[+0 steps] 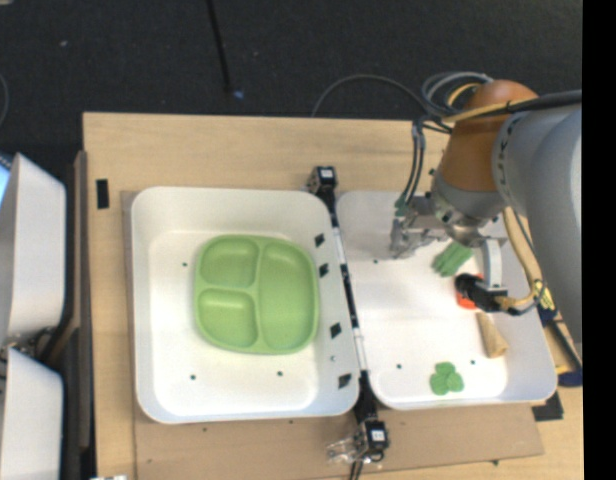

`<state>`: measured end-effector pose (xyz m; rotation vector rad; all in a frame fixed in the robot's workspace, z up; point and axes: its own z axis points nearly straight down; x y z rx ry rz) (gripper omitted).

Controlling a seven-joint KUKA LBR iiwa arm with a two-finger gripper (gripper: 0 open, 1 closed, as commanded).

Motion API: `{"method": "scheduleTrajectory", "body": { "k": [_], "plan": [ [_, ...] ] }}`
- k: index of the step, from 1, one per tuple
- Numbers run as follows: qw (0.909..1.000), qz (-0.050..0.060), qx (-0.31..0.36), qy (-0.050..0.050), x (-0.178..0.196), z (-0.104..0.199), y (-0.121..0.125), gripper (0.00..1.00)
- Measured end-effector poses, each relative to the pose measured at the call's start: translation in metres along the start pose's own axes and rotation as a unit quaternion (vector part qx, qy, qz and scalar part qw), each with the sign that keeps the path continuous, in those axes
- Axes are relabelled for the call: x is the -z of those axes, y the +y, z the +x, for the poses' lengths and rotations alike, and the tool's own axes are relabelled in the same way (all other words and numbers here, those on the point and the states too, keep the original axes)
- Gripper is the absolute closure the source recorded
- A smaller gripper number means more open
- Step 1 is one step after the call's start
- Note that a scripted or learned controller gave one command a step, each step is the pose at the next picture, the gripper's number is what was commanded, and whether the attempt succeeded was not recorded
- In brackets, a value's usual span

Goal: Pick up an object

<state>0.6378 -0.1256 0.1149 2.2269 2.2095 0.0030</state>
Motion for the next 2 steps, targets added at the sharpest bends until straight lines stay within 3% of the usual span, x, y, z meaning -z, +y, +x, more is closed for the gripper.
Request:
{"method": "scheduleTrajectory", "body": {
  "k": [2],
  "plan": [
    [1.0000,-0.001,0.005,0.000,0.112,-0.002,-0.005,1.00]
  ]
}}
